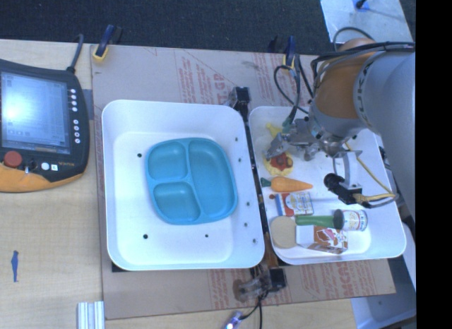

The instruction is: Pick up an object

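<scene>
The arm is reaching into the right bin [385, 246], its fingers [282, 145] hovering at a small red-and-yellow toy [279, 162]; I cannot tell how open they are. The orange carrot [291, 185] is lying just below. Next, likely closing and lifting.

A light blue divided plate [191, 180] lay in the white left bin [113, 179]. Right of that bin sat an orange carrot [290, 185] and a green-handled tool [318, 219].
</scene>
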Robot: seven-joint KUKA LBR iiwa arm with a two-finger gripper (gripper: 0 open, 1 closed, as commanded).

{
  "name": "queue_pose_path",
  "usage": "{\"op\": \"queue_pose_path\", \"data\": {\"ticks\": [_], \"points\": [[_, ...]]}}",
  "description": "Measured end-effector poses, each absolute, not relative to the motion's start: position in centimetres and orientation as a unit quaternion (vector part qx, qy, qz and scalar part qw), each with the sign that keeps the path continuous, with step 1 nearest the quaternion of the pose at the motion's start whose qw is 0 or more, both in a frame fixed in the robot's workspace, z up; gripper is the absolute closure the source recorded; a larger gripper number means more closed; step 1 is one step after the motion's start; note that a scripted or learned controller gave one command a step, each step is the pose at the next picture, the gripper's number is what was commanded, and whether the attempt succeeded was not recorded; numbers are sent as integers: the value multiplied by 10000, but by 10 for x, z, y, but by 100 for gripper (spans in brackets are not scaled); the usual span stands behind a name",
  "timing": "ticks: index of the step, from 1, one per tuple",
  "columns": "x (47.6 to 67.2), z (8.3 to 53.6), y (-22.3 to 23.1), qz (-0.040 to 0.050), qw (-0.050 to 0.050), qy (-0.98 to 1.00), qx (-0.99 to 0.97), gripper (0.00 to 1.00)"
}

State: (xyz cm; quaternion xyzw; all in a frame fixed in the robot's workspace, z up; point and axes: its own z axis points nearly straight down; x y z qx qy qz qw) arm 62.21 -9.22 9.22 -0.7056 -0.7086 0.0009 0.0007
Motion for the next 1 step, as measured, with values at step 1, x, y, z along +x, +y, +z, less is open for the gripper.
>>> {"op": "queue_pose_path", "data": {"ticks": [1], "points": [[623,104,-93,2,-1,-7092,-7050,100]]}}
